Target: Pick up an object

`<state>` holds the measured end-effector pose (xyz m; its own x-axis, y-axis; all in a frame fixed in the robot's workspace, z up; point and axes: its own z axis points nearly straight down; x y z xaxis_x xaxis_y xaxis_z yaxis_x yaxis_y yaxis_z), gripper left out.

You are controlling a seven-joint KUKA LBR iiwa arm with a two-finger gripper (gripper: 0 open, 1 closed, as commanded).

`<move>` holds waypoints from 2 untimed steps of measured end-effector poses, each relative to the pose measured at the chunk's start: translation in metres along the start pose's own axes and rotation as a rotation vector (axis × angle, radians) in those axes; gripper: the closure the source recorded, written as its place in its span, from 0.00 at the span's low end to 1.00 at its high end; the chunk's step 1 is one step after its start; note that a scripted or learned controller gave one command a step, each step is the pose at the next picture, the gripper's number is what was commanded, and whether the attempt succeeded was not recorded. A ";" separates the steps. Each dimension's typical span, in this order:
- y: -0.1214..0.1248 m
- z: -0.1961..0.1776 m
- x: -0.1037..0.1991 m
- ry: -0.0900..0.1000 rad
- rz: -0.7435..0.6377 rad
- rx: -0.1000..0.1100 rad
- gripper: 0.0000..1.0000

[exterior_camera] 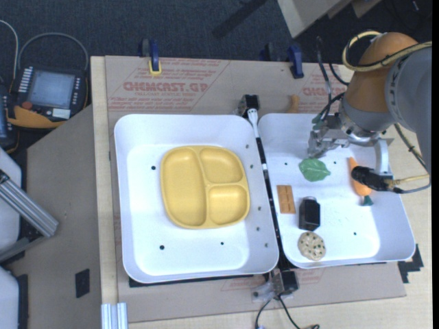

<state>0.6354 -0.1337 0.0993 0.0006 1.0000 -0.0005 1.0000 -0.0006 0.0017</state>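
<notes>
In the right bin lie a green leaf-shaped piece, an orange carrot-like piece, a small tan block, a black block and a speckled round cookie. My gripper hangs over the back part of this bin, just behind and above the green piece. Nothing shows between its fingers.
The left bin holds a yellow divided plate with three compartments. A black divider strip runs between the bins. Cables and a black connector trail from the wrist over the right bin's right side. Blue clamps stand at the board's back edge.
</notes>
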 end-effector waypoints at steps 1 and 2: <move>0.002 -0.046 0.007 -0.001 -0.002 -0.004 1.00; -0.002 -0.109 0.003 -0.002 -0.001 -0.007 1.00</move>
<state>0.6336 -0.1310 0.2080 0.0001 1.0000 -0.0028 1.0000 0.0000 0.0091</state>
